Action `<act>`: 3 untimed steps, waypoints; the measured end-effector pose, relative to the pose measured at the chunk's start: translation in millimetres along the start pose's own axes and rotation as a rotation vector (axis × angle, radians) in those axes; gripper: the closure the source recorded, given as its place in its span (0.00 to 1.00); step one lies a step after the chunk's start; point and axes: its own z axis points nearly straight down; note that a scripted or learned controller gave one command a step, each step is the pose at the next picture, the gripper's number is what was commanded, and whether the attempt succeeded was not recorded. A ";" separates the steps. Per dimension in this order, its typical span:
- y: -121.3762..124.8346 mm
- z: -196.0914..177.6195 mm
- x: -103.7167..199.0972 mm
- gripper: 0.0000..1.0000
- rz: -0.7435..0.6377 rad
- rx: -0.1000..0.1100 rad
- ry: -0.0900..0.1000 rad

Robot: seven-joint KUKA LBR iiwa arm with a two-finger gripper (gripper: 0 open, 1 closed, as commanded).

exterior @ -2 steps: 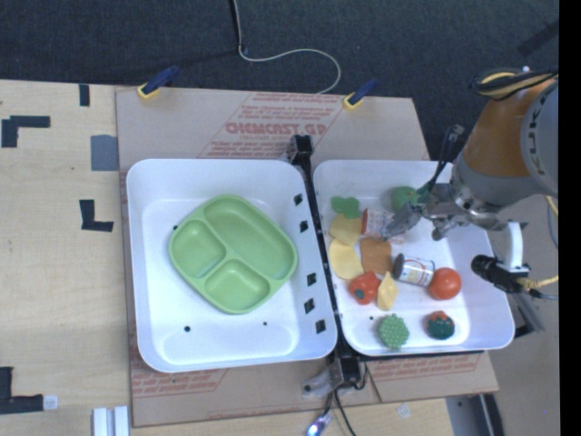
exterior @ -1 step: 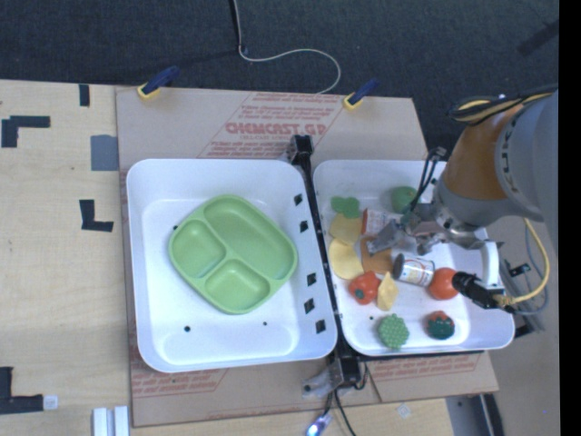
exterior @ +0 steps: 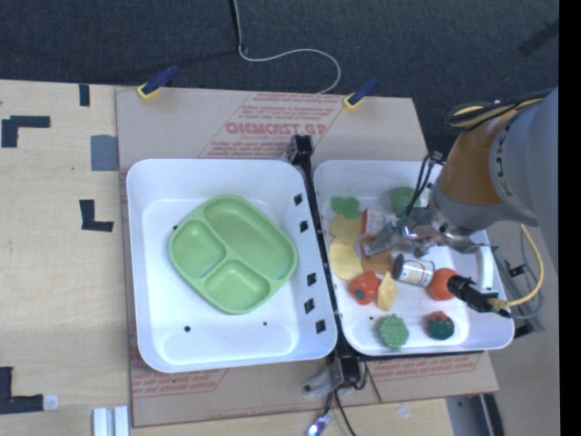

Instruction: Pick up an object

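Cardboard [exterior: 272, 125]: you can read red print "CHEMCAST GP".
Left bin [exterior: 150, 189]: green divided plate [exterior: 232, 254].
Gripper [exterior: 386, 241]: over right bin [exterior: 495, 339]; its grip you cannot tell.

Arm [exterior: 508, 166] cut off at right edge.

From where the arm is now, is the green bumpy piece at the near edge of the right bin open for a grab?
Probably yes. The green bumpy piece lies alone on bare bin floor, apart from the red piece above it and the dark green one beside it. The gripper hangs nearby over the same bin.
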 end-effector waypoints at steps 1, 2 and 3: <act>1.1 -11.8 0.6 1.00 -0.001 -0.003 0.001; 3.8 -72.8 7.4 1.00 0.000 -0.006 0.000; 10.1 -117.6 11.9 1.00 0.000 -0.005 0.000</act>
